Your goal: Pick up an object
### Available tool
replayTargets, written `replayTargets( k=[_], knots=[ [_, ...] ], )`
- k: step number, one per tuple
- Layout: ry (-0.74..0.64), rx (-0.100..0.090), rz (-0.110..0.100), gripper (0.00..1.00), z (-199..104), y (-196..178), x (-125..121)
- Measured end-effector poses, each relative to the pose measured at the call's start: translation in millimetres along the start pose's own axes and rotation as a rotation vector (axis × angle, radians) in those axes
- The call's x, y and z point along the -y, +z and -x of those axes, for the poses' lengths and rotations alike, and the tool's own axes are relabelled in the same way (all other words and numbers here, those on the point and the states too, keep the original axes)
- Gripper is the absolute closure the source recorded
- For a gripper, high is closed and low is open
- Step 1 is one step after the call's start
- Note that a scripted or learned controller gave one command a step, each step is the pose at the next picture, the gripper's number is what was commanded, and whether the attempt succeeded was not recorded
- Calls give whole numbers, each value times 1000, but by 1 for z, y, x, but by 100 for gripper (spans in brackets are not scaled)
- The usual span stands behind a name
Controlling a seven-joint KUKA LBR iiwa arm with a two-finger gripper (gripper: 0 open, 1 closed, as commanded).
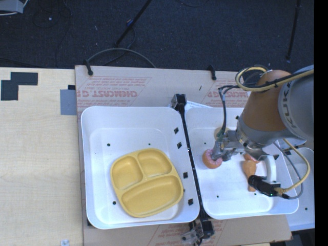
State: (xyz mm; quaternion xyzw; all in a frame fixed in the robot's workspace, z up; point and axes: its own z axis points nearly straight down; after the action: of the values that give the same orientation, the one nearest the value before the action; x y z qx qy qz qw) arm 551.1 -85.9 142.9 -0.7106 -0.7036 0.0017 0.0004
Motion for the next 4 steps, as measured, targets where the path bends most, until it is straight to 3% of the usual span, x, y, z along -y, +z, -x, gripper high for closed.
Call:
replayTargets(
  k=[2,4],
  knots=[
    [-10,-2,3,100,1,-77,5],
    [-15,-4,-3,100,-110,-76,34]
  ],
)
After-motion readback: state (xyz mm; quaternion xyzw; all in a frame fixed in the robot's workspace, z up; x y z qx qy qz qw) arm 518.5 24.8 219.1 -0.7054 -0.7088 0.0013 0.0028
